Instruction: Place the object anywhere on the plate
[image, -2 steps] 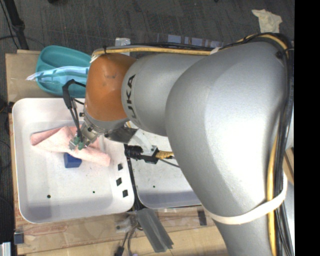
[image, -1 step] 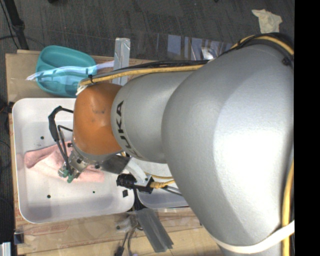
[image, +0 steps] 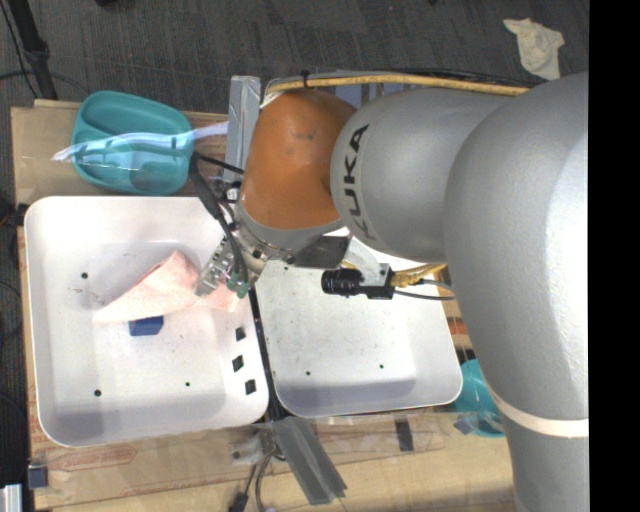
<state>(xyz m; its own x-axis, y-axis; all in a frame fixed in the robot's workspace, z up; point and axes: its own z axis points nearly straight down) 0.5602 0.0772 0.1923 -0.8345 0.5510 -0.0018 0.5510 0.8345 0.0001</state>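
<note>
Poised at the right wall of the left shallow white bin (image: 60, 400), just off the right end of the flat pale-pink plate (image: 160, 285): the metal two-finger gripper (image: 225, 275), too blurred against the wrist to tell whether open or closed, and with nothing visible in its grasp. Lying near the bin's middle, hard against the plate's near edge and apart from the gripper: the small blue rectangular block (image: 146, 325). Probably best to travel left and toward the bin's near edge, descend squarely over the block, close across its narrow sides without dragging the thin plate, lift clear, then release above the plate's broad middle.
</note>
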